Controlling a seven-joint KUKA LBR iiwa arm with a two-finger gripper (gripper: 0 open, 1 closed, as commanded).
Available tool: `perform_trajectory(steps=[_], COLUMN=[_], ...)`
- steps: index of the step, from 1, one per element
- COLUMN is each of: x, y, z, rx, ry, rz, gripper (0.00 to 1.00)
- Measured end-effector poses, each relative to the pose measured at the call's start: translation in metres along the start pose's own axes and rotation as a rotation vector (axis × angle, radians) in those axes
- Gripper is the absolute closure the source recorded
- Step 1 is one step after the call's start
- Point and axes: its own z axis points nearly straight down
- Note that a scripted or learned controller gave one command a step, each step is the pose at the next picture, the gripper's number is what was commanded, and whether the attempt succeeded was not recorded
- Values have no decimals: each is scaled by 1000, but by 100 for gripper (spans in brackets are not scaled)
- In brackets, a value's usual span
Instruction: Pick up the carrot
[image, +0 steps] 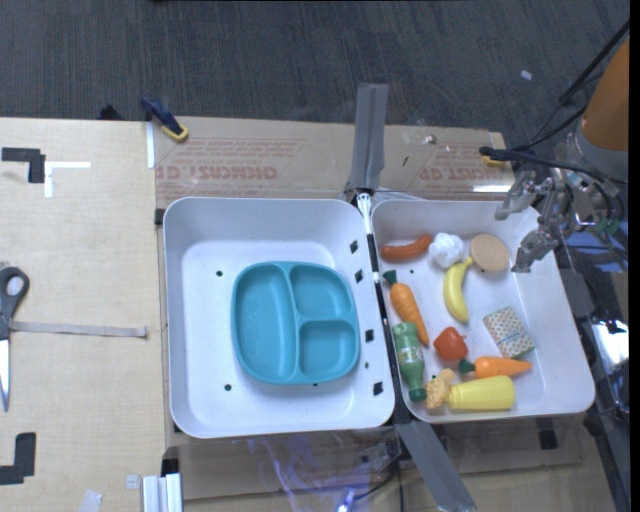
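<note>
An orange carrot with a green top lies in the right bin near its left wall, pointing toward the front. A second, smaller carrot lies near the bin's front right, above a yellow bottle. My gripper hovers over the bin's back right corner, just right of a round tan cookie. Its fingers are spread open with nothing between them. It is well apart from both carrots.
The right bin also holds a red sausage, white garlic, a banana, a tomato, a green bottle, corn and a patterned cracker. A blue divided plate sits in the left bin.
</note>
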Motion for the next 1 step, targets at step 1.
perform_trajectory(steps=[1], x=[77], y=[63], z=[60], rx=[0], ry=[1], rz=[145], gripper=[0])
